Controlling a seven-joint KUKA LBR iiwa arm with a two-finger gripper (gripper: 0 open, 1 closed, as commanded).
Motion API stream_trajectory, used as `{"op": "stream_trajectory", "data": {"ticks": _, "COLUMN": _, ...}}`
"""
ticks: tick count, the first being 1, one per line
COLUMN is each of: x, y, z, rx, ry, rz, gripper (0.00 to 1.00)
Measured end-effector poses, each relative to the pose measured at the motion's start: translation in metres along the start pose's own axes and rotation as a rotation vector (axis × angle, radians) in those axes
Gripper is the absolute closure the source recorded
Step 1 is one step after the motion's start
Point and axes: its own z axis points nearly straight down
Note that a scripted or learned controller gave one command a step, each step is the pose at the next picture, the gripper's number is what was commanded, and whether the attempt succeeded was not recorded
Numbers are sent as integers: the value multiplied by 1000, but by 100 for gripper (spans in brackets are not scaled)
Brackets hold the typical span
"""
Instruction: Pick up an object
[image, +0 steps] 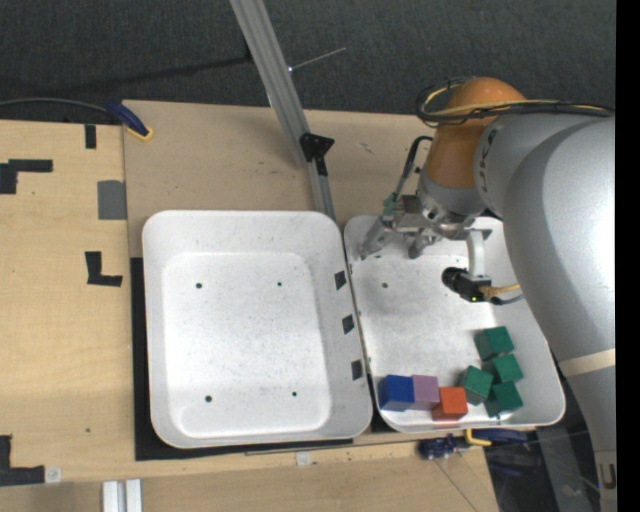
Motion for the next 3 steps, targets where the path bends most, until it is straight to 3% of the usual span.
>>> {"op": "stream_trajectory", "data": {"ticks": 1, "x": 0, "y": -1, "z": -9, "rx": 0, "ry": -1, "rz": -1, "gripper": 100}}
{"op": "stream_trajectory", "data": {"ticks": 2, "x": 4, "y": -3, "z": -53, "rx": -18, "ry": 3, "rz": 0, "gripper": 100}}
{"op": "stream_trajectory", "data": {"ticks": 3, "x": 4, "y": -3, "z": -95, "rx": -17, "ry": 3, "rz": 0, "gripper": 100}}
